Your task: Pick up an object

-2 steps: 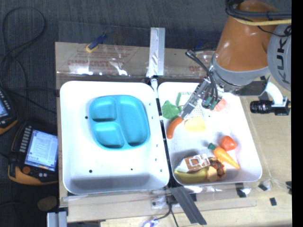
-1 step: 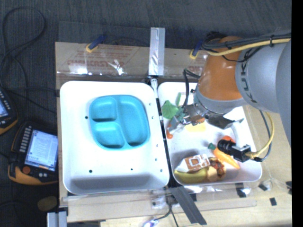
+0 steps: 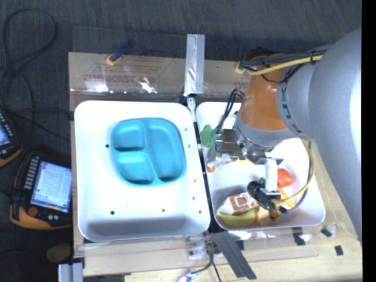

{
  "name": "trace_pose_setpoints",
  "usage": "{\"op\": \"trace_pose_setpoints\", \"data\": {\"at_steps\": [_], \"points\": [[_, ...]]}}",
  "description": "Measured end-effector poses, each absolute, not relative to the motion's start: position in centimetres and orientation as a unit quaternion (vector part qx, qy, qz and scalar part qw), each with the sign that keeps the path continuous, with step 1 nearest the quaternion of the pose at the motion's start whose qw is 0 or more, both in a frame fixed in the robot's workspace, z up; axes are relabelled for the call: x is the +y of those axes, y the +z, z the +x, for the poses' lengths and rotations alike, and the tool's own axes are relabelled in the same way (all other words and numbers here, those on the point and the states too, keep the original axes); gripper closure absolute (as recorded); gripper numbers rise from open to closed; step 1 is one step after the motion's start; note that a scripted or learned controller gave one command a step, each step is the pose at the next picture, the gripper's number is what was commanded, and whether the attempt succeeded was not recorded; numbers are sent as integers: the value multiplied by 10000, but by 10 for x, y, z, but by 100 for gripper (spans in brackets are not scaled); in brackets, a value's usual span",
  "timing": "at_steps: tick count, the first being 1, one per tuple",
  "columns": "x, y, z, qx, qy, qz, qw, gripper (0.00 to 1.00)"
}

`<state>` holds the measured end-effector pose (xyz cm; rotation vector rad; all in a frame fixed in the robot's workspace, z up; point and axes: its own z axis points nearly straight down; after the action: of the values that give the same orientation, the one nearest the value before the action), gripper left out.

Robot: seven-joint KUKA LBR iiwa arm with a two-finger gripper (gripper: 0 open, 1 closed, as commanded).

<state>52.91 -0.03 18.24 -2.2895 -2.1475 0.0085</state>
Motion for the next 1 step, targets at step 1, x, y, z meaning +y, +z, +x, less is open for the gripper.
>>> {"op": "trace_pose_setpoints", "data": {"at_steps": [1], "points": [[-16,252,511,-7264,20,-6872,-2,100]]}}
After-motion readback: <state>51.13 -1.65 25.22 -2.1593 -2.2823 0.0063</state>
